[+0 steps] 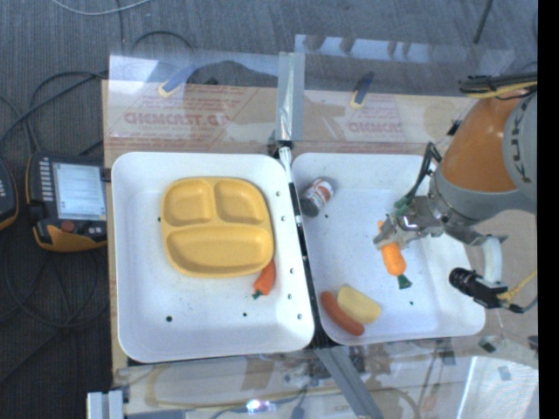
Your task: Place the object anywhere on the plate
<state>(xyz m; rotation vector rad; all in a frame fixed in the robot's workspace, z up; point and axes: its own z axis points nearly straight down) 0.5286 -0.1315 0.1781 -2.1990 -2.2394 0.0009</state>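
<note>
Camera view:

Landmark: yellow divided plate (217,226), lay in the left white bin (140,321), three compartments, nothing seen resting in any of them.

Task object: toy carrot (394,260), orange with a green tip, lay well to the right of the plate, in the right white bin (437,321), green tip pointing away from the gripper toward the near edge.

Gripper (397,230): hung far right of the plate, over the right bin, directly above the carrot's orange top; touching or just clear could not be told.

Fingers: too small and too crowded by wrist hardware to read; open or closed could not be told, and carrot between them could not be confirmed.

Arm (489,160): grey with an orange band, reached in from the right, well apart from the plate.

Second carrot (265,279): lay just off the plate's lower right corner, in the left bin, touching or nearly touching the plate's rim.

Small can (316,194): lay tipped on its side, right of the plate, just past the divider between the bins.

Red sausage (341,313): lay below and right of the plate, at the right bin's near edge.

Pale yellow block (359,304): rested against the sausage, on the side farther from the plate.

Handheld pendant (68,199): sat left of the plate, off the bench, screen facing up.
</note>
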